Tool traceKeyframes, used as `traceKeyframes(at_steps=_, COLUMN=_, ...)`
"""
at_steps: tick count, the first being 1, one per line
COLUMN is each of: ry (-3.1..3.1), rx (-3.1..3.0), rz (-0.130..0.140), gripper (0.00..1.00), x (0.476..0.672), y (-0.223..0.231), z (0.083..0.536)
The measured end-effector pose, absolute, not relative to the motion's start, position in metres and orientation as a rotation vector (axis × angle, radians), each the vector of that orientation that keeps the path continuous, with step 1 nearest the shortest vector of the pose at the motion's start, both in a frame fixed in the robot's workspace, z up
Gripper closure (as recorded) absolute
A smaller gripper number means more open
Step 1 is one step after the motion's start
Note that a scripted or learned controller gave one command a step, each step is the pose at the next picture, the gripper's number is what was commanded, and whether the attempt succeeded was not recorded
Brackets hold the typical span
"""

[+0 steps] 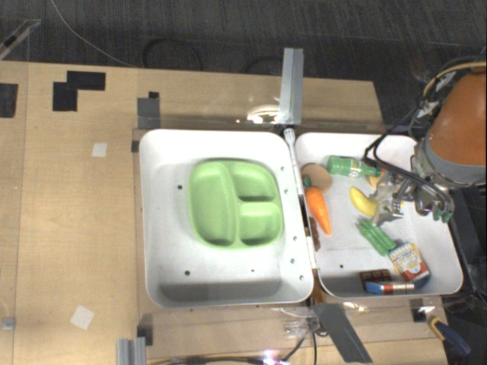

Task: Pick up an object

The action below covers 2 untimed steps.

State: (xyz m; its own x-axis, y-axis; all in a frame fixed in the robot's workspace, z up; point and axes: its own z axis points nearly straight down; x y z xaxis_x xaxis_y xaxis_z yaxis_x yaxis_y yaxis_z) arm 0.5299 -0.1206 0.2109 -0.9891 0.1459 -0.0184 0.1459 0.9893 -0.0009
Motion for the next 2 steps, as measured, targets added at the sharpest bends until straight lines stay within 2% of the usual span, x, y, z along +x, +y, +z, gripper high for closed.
traceKeyframes(at_steps=1, ry=3.122, rx=0.227, rz=-0.001, gripper=0.00, x=0.529, y=-0.119, z=0.207)
traceKeyframes(at_steps=2, ry=3.117, rx=-0.008, rz=0.000, gripper=0.00, x=0.530, y=-0.103, z=0.106)
